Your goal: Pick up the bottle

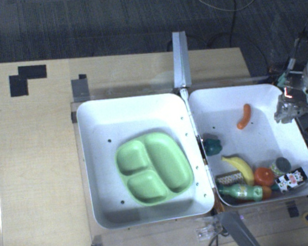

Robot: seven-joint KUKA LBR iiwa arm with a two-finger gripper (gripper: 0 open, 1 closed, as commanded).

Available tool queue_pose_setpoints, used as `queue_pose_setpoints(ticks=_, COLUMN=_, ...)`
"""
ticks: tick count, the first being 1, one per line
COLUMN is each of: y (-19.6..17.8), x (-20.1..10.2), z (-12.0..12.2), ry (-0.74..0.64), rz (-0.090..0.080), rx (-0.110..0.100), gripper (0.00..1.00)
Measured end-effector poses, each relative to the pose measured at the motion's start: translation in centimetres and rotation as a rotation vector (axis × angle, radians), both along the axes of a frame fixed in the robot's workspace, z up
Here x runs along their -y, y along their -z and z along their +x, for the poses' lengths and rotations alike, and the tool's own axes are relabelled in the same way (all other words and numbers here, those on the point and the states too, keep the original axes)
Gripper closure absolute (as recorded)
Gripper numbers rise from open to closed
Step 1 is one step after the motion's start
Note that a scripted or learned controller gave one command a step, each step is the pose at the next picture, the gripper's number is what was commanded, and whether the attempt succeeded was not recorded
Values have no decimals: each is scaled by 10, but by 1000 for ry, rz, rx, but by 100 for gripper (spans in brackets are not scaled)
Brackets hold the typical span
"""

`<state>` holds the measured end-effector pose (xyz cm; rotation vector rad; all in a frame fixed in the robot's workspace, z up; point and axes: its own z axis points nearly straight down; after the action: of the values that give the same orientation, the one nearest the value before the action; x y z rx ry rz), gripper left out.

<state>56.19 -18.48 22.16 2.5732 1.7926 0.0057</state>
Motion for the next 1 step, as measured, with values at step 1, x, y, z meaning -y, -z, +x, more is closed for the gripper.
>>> queue_pose_setpoints(ticks=1, y=0, x=0, z=0, ry=0, rz=0, rx=-1, gripper=0)
